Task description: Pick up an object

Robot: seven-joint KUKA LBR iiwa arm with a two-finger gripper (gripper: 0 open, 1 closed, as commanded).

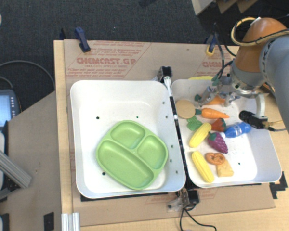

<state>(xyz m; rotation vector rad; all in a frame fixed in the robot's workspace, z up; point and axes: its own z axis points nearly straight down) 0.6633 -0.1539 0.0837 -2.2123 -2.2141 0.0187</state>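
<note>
Nothing was lifted yet: the gripper (216, 94) hung low over the right bin (265, 170), finger state unclear.

Robotics lab/test cell, not a home: plywood bench (135, 57) w/ blue clamps (82, 38) at far edge, two white bins (82, 129) fixed side by side, loose cables (192, 215) near edge, dark carpet floor, grey KUKA arm (269, 57) at right.
</note>
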